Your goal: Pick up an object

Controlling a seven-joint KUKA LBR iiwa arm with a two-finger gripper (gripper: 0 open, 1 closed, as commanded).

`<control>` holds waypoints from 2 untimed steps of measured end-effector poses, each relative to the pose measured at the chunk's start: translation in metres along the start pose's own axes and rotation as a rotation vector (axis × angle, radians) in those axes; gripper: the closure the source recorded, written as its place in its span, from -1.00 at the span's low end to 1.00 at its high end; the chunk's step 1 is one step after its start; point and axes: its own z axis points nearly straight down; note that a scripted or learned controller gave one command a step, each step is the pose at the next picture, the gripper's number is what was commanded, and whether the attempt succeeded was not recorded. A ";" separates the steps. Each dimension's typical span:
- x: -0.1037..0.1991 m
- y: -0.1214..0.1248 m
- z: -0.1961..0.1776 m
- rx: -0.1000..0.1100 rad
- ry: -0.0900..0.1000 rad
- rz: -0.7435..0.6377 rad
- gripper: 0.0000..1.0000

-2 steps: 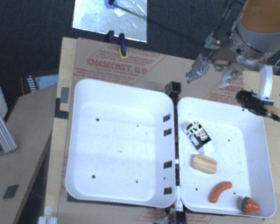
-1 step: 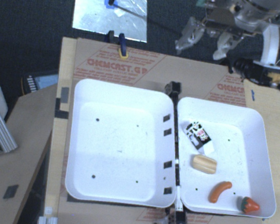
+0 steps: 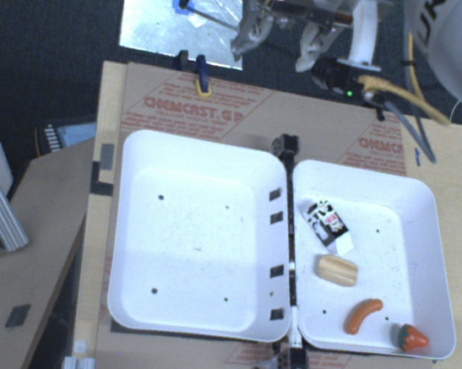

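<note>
pincer (image 3: pixel 276 45) is hanging at the top of the view, above the desk (image 3: pixel 224 110) behind the bins, fingers spread with nothing between them. right bin (image 3: pixel 436 242) is holding a black-and-white cow toy (image 3: pixel 326 221), a tan bun (image 3: pixel 337 270) just below it, an orange sausage (image 3: pixel 363 316) and a red-orange strawberry (image 3: pixel 412 337) sitting near the front right corner. left bin (image 3: pixel 134 208) is lying beside it.

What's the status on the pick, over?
Gripper raised beyond the bins, fingers apart, holding nothing. Four objects in right bin; bread roll nearest centre. Nothing blocking.
</note>
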 end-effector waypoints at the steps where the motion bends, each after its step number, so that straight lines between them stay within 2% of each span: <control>1: -0.027 -0.091 -0.042 -0.001 0.000 0.005 -1.00; 2: -0.025 -0.087 -0.049 -0.001 -0.001 0.001 1.00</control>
